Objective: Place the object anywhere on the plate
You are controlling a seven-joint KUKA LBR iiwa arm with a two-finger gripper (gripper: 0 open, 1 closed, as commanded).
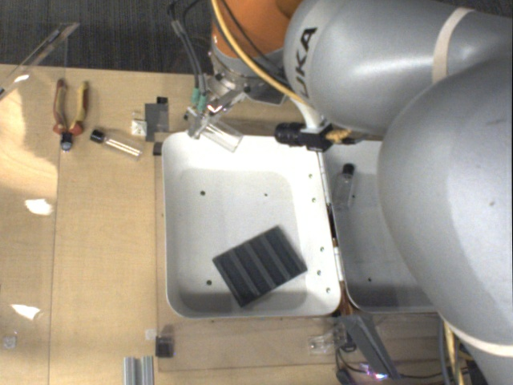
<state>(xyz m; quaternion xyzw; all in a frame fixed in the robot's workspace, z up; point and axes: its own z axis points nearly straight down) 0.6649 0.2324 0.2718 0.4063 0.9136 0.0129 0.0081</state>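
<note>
One dark ribbed rectangular plate lies tilted in the near part of the left shallow white bin, while the tool hovers at that bin's far rim, well apart from it. A clear plastic piece shows at the tool's tip; whether it is truly grasped, and how far the tool is open, I cannot tell. Likely risk: a loose hold drops the piece onto the bin floor short of the plate.

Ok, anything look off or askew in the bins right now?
The dark ribbed plate lies skewed in the left bin, rotated against its walls. The tool sits over that bin's far rim with a clear piece at its tip.
</note>
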